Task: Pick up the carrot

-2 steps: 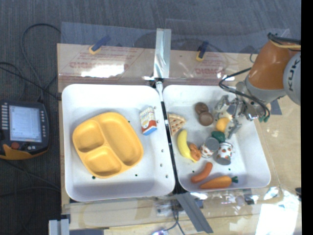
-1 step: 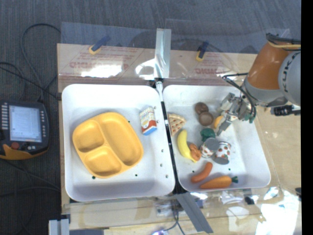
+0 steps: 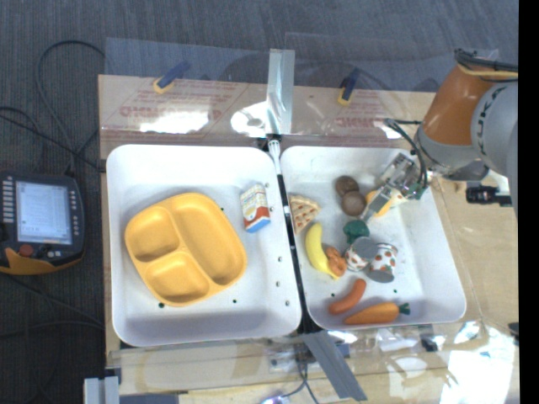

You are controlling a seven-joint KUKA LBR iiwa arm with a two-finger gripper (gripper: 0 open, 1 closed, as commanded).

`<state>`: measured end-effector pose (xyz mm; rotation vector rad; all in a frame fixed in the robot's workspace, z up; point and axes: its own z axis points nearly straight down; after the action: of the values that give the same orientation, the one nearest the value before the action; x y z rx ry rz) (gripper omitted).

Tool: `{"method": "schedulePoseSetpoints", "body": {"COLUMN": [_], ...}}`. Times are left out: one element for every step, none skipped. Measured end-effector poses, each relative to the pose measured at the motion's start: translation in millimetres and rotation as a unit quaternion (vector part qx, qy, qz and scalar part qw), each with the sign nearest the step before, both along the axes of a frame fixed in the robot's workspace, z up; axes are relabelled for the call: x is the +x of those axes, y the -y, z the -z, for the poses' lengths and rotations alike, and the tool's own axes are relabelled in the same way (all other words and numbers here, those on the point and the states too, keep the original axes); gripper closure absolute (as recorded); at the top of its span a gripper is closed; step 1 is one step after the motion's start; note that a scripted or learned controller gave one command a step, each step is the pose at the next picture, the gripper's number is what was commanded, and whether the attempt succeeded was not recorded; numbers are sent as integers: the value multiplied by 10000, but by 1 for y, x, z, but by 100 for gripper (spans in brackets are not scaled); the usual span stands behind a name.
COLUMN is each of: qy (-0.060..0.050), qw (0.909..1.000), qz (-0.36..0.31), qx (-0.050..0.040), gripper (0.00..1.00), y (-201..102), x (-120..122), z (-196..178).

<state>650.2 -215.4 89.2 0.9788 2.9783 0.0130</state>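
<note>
Carrot (image 3: 371, 313) lies flat by the front edge of the right bin (image 3: 442, 251), untouched.

A sausage (image 3: 347, 296) lies just beside its left end. Farther in sit a banana (image 3: 316, 249), a pizza slice (image 3: 303, 212) and two brown round pieces (image 3: 349, 192). The end effector (image 3: 392, 188) hangs over the bin's far right part, well apart from the carrot; whether it is open or closed I cannot tell. The left bin (image 3: 126, 310) carries a yellow divided plate (image 3: 184, 247) and a small carton (image 3: 255, 206).
</note>
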Motion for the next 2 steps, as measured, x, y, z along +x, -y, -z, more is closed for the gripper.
{"method": "schedulePoseSetpoints", "body": {"qy": [-26,13], "qw": [9838,9254], "qz": [1794,3790], "qx": [-26,-9], "gripper": [0,0], "y": [-30,-12], "x": [-23,-43], "z": [-2,-1]}}
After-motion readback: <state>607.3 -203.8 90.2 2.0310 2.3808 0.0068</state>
